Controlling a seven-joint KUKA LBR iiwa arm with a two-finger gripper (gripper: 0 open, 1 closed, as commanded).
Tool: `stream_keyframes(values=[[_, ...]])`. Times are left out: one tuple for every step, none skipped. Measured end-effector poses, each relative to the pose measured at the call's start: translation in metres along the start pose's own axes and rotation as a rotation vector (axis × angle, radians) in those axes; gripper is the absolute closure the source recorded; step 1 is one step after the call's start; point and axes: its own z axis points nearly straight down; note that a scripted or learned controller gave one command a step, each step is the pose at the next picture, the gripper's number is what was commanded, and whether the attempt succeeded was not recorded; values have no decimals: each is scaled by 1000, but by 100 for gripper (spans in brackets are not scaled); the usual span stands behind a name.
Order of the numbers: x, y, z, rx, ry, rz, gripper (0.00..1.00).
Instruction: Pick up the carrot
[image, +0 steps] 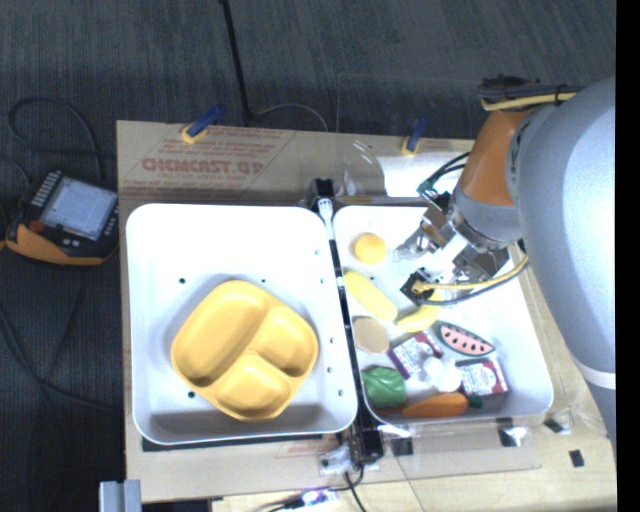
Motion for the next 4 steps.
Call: stream_keyframes(values=[[65,3,10,-1,0,38,0],[79,30,10,-3,-1,-189,0],[54,-5,10,0,-1,-62,0],[26,-39,11,1,-1,234,0]])
